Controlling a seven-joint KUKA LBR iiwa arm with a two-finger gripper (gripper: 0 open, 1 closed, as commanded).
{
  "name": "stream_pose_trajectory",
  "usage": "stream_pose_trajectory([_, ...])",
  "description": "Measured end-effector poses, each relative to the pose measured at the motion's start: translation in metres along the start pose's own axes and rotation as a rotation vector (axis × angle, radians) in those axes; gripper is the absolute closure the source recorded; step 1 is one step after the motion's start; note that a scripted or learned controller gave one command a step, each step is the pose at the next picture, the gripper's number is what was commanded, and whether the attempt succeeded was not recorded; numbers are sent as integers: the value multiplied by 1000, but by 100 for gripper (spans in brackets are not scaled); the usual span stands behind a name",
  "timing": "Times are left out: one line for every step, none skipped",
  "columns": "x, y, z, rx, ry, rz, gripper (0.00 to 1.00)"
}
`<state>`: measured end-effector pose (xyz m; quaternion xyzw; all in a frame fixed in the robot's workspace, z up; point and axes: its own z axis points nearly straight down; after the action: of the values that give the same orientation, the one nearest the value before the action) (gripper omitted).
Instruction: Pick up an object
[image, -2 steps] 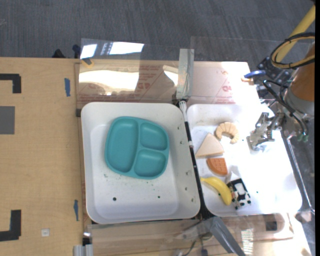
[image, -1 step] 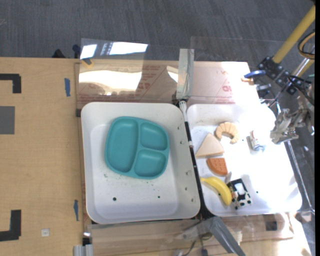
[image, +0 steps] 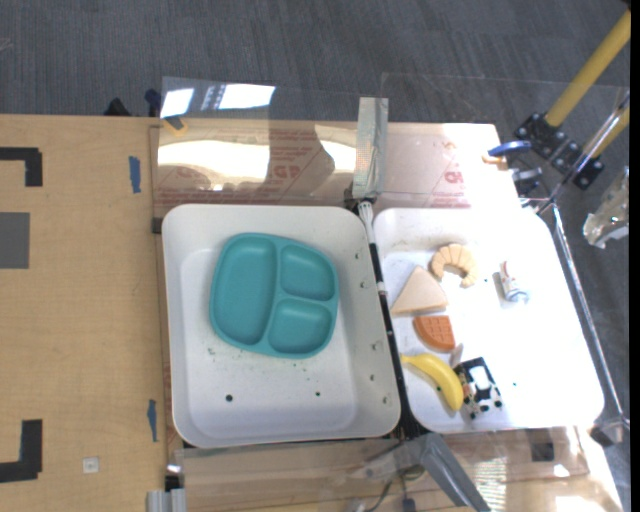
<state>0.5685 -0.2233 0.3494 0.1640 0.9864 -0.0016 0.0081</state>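
Banana sits near the right bin's front-left corner, long axis running diagonally from upper left down toward the front edge. Gripper hangs off the bin's right edge; can't tell its opening, honestly.

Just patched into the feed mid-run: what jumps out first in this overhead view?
The teal three-compartment plastic plate dominates, lying alone in the left white bin. In the right white bin, small items cluster near its left wall: a tan croissant, a pale wedge-shaped block, an orange waffle-like piece and a yellow banana.
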Motion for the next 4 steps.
stream_pose_trajectory([0, 0, -74, 1, 4, 370, 100])
stream_pose_trajectory([1, -1, -111, 4, 7, 861, 100])
stream_pose_trajectory([13, -5, -138, 7, 8, 1225, 100])
stream_pose_trajectory([4, -2, -136, 13, 9, 1698, 100])
